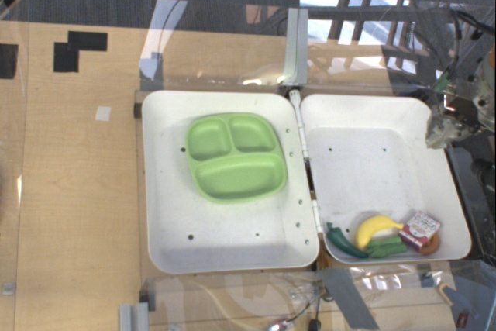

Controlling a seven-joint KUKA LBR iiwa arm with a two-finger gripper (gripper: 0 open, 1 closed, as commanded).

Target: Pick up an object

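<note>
In the right bin [372,143], a small heap lies in the near right corner. It holds a yellow banana [377,228], a dark green vegetable [345,243], another green piece [387,247] and a small red and white carton [422,228] resting on a brown round thing [431,245]. My gripper [439,132] hangs at the bin's far right rim, well away from the heap, with the arm [473,93] behind it at the view's right side. Nothing shows in its grasp.
The left bin [167,229] holds a green divided plate [235,156] near its middle. A metal divider [304,159] runs between the two bins. Clear panels and a grey post [297,43] stand behind the bins. Wooden bench top lies to the left.
</note>
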